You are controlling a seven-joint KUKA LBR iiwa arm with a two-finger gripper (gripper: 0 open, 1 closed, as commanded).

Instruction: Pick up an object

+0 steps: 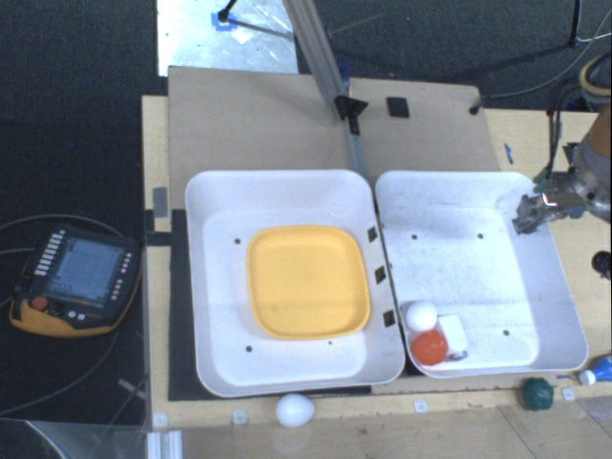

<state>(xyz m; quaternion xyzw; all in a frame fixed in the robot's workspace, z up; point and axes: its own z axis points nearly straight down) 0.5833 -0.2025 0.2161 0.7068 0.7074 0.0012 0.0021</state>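
Note:
In the right bin (478, 256), three objects crowd the near left corner: a white ball (420, 316), a red-orange ball (429, 347) just below it, and a small white block (451, 334) touching both. My gripper (529, 218) hangs over the bin's far right rim, well away from them. Nothing shows between its fingers. A yellow square plate (309, 280) lies flat in the left bin (215, 256).
A white egg-shaped object (295, 409) rests on the bench just in front of the left bin. A dark green ball (537, 393) and a blue-tipped item (598, 372) lie off the right bin's near right corner. A teach pendant (75, 285) sits on the floor at left.

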